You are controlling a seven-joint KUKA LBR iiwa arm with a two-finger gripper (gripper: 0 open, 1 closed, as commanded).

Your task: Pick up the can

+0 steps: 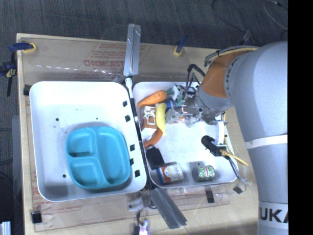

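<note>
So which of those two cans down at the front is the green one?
The green can, lying on its side further right along the right bin's near edge. The other can, beside it, has a red and white label.

You see a blue tray (98, 156), a yellow banana (160, 118), an orange carrot (152, 98), and beside the tray a red-and-white can (171, 173).

Even, fairly bright overhead lighting; no hard directional source evident. White bins (44, 131) read near-saturated, inner walls slightly blown out. Soft shadow under the blue divided tray (98, 156) at its lower left edge, and faint shading along the bin walls. Glare streaks on the clear sheet over the bench top (105, 58). Overall sharpness modest; small items near the gripper (182, 110) are smeared and hard to resolve. Dark floor (161, 9) is grainy.
</note>
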